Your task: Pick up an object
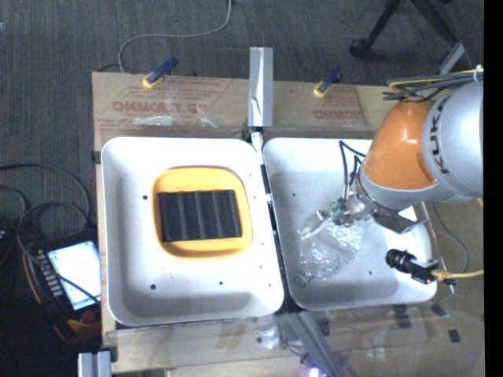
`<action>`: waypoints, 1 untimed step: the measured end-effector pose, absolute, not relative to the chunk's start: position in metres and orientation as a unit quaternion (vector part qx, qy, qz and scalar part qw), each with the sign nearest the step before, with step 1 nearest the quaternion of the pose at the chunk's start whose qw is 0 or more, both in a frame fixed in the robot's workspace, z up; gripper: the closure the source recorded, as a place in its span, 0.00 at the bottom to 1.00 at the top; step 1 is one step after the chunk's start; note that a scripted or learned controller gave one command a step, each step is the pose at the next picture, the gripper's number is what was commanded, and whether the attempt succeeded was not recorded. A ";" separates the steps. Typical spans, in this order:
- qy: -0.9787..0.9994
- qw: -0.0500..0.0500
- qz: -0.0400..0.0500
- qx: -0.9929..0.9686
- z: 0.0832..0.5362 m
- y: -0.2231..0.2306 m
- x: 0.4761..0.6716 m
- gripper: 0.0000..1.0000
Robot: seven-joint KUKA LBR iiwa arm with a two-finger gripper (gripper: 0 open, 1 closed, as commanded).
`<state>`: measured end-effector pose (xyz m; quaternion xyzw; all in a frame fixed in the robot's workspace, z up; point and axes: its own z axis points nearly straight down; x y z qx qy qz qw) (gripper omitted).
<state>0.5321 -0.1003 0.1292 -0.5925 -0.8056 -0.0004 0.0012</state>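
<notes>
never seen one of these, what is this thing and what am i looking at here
This is one picture from a camera fixed above a bench, looking down at a slant. The grey and orange shape on the picture's right is a robot arm, a machine run by a program that tries to pick things up. Under it stand two shallow white bins, side by side. The bin on the picture's left holds a yellow tray with a black ribbed insert. The bin on the right holds a crumpled piece of clear plastic. The arm's lower end sits just over that plastic, next to a small green bit. The wrist hides the tip, so I can't tell whether anything is held.
</notes>
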 end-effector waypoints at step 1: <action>-0.820 -0.009 -0.005 -0.572 0.092 -0.103 0.490 0.00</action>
